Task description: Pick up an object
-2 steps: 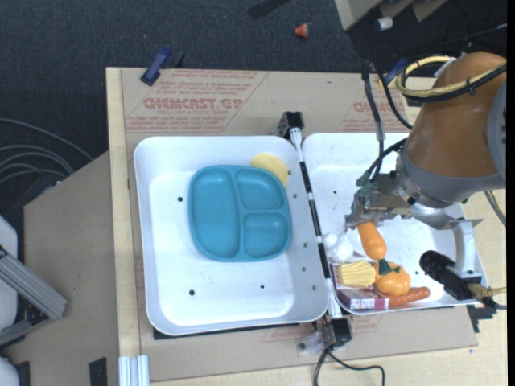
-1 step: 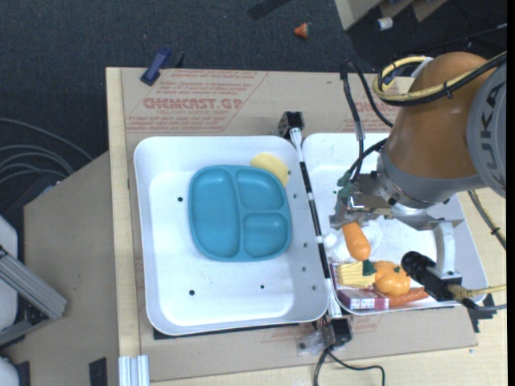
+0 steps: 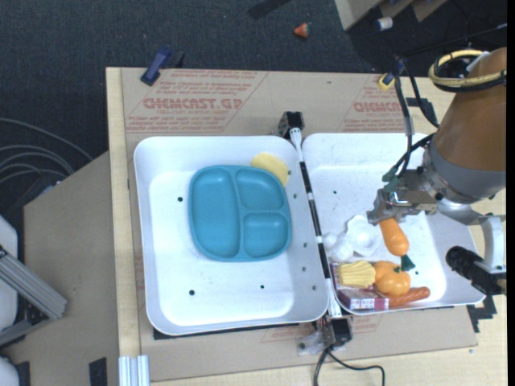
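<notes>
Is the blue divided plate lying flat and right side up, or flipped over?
Right side up and flat: the blue divided plate lies in the left bin with its three compartments facing up.

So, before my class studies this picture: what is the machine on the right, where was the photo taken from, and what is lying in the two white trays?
The camera looks down at a slant on a bench with two shallow white bins. The grey and orange machine is a robot arm reaching in from the right. Its hand hangs over the right bin, just above a toy carrot; whether it grips the carrot cannot be told. Below lie toy foods: corn, an orange fruit, a sausage and white pieces. The left bin holds a blue divided plate and a yellow piece behind it.
</notes>
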### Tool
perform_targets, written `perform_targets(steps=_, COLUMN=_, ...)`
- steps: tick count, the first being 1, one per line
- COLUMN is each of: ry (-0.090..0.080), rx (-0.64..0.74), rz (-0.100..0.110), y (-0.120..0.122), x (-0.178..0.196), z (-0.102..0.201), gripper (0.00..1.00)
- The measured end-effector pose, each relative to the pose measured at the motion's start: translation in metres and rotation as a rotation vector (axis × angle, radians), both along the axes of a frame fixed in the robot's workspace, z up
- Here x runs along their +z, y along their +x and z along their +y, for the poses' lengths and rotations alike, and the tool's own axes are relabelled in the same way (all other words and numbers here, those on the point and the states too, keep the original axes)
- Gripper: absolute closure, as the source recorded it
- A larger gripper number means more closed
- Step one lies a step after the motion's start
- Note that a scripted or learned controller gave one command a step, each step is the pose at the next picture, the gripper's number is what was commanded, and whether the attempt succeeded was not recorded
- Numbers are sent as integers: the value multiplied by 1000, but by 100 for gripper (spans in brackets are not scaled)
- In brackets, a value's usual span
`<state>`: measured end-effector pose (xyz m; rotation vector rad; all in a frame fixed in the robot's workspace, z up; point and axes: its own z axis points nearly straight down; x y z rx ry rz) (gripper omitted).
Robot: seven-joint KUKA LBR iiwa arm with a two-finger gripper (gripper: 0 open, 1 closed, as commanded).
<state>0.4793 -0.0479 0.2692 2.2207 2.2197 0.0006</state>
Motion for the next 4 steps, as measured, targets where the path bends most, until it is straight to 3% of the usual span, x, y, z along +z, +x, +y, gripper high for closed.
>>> perform_targets(steps=1, ry=2, rx=0, rz=4, y=0, x=-13, z=6, gripper=100)
perform_targets(steps=2, ry=2, rx=0, rz=5, y=2, x=-22, z=37, gripper=100)
perform_targets(steps=3, ry=1, rx=1, rz=2, y=0, x=-13, z=42, gripper=100)
perform_targets(steps=4, ry=2, rx=1, rz=4, y=0, x=-16, z=73, gripper=100)
